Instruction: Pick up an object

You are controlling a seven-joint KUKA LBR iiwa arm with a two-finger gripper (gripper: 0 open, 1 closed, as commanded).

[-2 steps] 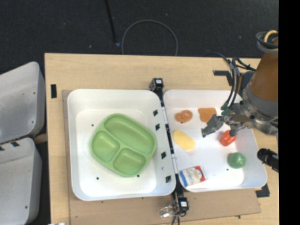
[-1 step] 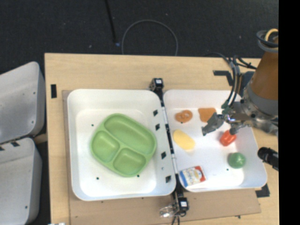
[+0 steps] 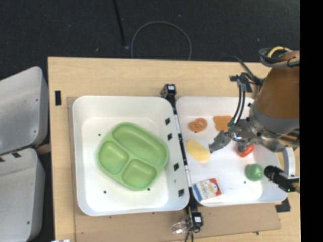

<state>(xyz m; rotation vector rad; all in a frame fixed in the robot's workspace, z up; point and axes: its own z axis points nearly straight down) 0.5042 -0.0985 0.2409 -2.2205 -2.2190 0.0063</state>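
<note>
The robot arm (image 3: pixel 278 97) reaches over the right-hand bin (image 3: pixel 229 198), its gripper (image 3: pixel 233 137) poised above a red object (image 3: pixel 245 150); whether it grips anything cannot be told. Nearby lie a yellow lemon-shaped item (image 3: pixel 198 150), an orange ring (image 3: pixel 198 125), a green ball (image 3: pixel 255 172) and a small packet (image 3: pixel 207 189). A green divided plate (image 3: pixel 132 155) sits in the left-hand bin (image 3: pixel 86 195).

You are looking at a robotics lab: a plain wooden bench (image 3: pixel 126 77) on dark carpet, two white bins (image 3: pixel 81 135) clipped side by side, loose cables (image 3: pixel 161 34) on the floor, and a grey industrial arm (image 3: pixel 277 95) over toy food.
</note>
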